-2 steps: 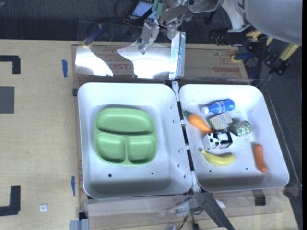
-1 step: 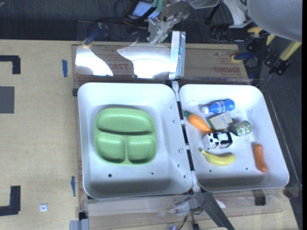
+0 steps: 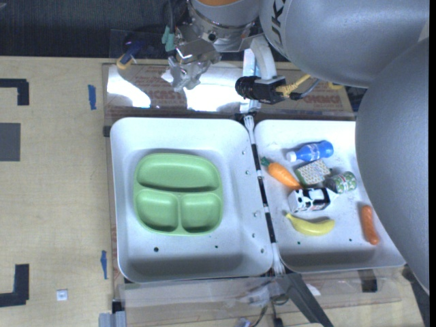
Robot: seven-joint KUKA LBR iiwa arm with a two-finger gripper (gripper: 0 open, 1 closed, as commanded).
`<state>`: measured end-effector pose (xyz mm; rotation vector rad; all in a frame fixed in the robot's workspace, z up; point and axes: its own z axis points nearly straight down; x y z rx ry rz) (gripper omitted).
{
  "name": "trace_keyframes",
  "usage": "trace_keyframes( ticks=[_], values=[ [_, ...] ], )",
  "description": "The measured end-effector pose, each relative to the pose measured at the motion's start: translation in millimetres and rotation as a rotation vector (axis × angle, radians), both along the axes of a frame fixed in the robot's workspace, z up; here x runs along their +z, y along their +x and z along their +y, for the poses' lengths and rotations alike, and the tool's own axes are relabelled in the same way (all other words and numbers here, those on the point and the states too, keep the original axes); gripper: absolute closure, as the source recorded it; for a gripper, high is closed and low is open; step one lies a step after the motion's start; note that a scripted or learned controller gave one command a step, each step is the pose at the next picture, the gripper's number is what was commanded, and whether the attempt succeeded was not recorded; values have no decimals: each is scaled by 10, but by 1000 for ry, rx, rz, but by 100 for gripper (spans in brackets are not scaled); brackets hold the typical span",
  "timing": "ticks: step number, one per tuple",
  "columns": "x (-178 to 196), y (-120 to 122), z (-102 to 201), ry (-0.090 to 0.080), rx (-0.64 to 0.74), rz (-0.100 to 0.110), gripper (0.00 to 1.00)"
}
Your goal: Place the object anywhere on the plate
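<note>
Arm (image 3: 354, 39) enters from the right, its grey bulk filling the upper right and covering the right edge of the right bin (image 3: 344, 247). Orange band sits at top centre; wrist points down toward the far rim of the left bin (image 3: 129, 155). Gripper (image 3: 185, 73) hangs beyond that rim, over the shiny strip behind the bins; finger spread cannot be made out, and nothing is seen between them.

Green plate (image 3: 179, 191), three compartments, lies in the left bin, bare.

Right of the plate, in the right bin: carrot (image 3: 281, 174) nearest, blue bottle (image 3: 311, 150) beyond it, banana (image 3: 310, 225), black-and-white cow-patterned item (image 3: 311, 199), mesh-topped item (image 3: 313, 173), green can (image 3: 343, 182) and an orange sausage-shaped piece (image 3: 368, 224) beside the arm's edge.
</note>
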<state>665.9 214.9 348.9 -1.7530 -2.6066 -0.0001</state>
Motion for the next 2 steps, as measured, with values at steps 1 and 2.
trace_keyframes(
  ticks=[1,2],
  values=[
    [112,4,15,1,2,-5,100],
    [223,10,25,2,4,-10,100]
  ],
)
